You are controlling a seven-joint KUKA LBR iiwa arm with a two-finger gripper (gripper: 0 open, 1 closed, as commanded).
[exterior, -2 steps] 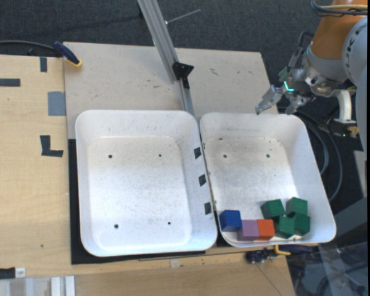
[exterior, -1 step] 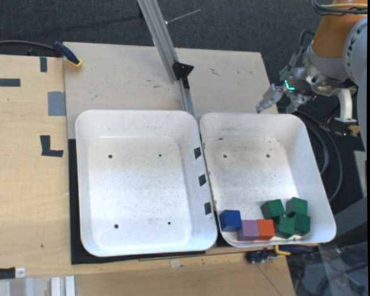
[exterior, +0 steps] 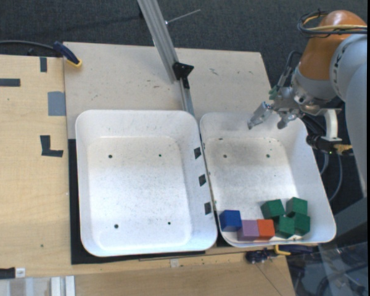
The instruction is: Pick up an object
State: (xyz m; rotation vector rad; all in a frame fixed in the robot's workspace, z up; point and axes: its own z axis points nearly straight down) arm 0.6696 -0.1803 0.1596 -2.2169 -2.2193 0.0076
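So: far off to the gripper's left, left bin (exterior: 92, 165) (white, shallow), nothing to grasp spotted there. Right bin (exterior: 314, 184) directly under and toward the camera from the gripper. Gripper (exterior: 270, 116) hovering over that bin's far edge, fingers spread apart, nothing between them. Blocks all bunched at the bin's near edge, well apart from the gripper, straight toward the camera and slightly right of it: blue block (exterior: 230, 219) leftmost, then purple block (exterior: 250, 229), orange block (exterior: 266, 228), then green blocks (exterior: 288, 216) in a small heap at the near-right corner. Cluster's long axis along the near wall, left to right. Open bin floor between gripper and blocks, plenty of room to travel. Tight part probably the near rim (blocks touching or just beside it) and neighbours touching each other; blue block likely the freest on its left side.
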